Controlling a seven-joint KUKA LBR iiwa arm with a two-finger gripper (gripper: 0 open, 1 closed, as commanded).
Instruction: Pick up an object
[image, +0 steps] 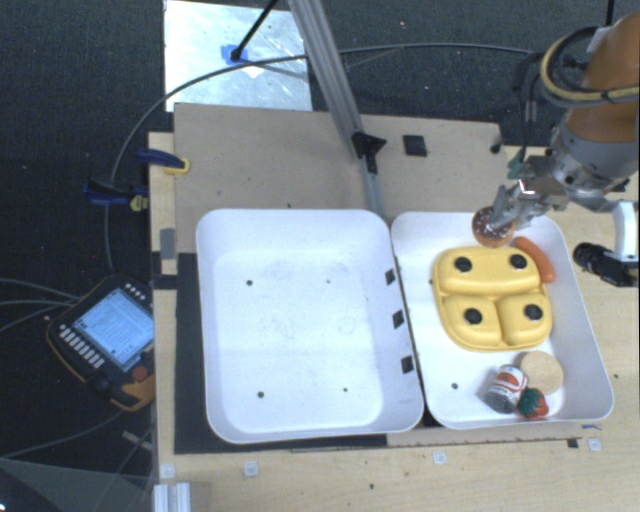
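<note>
The gripper (497, 222) was seen low over the far edge of the right bin (590, 345), and a small round brownish object (489, 230) was caught between its fingers, just above the bin floor. Just beside it, a yellow moulded tray (492, 296) with four dimpled hollows was laid flat, and an orange sausage-shaped piece (537, 257) was tucked against its far corner. Nearer the front, a small can (506, 387), a pale round disc (542, 369) and a red strawberry-like toy (532, 403) were bunched together. The left bin (295, 320) was set alongside, smooth, white and shallow.
</note>
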